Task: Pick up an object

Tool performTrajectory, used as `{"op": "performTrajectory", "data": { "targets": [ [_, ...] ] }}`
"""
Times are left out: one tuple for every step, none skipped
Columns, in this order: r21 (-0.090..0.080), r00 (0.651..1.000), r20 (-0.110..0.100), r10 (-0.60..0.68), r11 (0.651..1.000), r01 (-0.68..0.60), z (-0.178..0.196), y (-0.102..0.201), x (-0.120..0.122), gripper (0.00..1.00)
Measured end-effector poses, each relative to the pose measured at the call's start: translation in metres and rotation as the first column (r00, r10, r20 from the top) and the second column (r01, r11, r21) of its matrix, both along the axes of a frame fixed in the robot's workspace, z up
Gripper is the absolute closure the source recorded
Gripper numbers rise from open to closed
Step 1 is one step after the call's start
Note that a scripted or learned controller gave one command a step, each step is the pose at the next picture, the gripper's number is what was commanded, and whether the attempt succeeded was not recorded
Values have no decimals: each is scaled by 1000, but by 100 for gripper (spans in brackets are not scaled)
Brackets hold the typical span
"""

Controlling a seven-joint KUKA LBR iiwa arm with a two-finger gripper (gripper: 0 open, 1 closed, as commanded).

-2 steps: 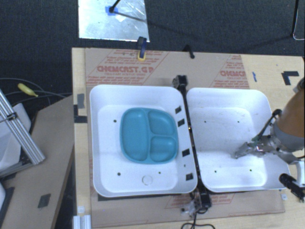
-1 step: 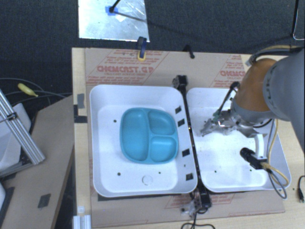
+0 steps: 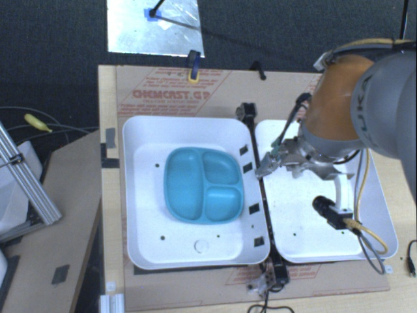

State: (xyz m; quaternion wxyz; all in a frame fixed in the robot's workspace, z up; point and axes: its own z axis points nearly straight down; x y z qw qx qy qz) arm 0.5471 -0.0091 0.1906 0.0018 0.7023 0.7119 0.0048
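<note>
My arm (image 3: pixel 365 90) looms closest, hanging over the right bin (image 3: pixel 378 240). End effector (image 3: pixel 270 165) sits at that bin's left edge; can't tell its state. Blue divided plate (image 3: pixel 203 184) lies mid left bin (image 3: pixel 140 194), probably my target, untouched.

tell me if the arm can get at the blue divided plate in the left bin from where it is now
Probably yes. The blue divided plastic plate lies alone and uncovered in the left white bin, with nothing above it. The grey arm's gripper hangs by the low divider between the bins, just beside the plate.
</note>
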Motion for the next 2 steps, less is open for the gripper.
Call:
{"op": "performTrajectory", "data": {
  "targets": [
    [0, 1000, 12, -4, 1000, 4, 196, 37, -33, 0],
    [-4, 1000, -8, -8, 1000, 8, 173, 53, -50, 0]
  ]
}}
